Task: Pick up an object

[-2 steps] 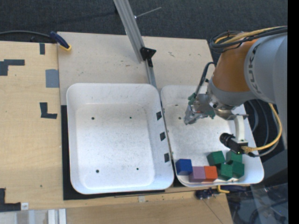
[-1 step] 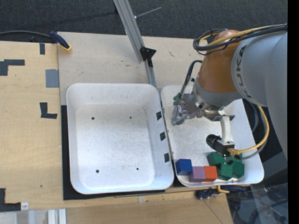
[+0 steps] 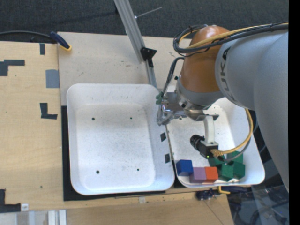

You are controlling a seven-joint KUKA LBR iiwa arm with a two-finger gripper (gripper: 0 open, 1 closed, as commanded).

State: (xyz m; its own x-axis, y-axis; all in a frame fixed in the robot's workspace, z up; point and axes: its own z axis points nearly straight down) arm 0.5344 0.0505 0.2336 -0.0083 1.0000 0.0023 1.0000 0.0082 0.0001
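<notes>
While arm hung over right bin [image 3: 254,173], gripper [image 3: 162,111] sat low at that bin's left wall, just beside rim of left bin [image 3: 112,144]. Gripper open or closed: could not tell, wrist housing blocked sight. Task objects lay in row along right bin's near edge: blue cube [image 3: 184,167], purple cube [image 3: 199,174] just beside it, orange cube [image 3: 211,173] touching purple one, green blocks [image 3: 231,170] at right end, count unclear. Row lay apart from gripper.
</notes>
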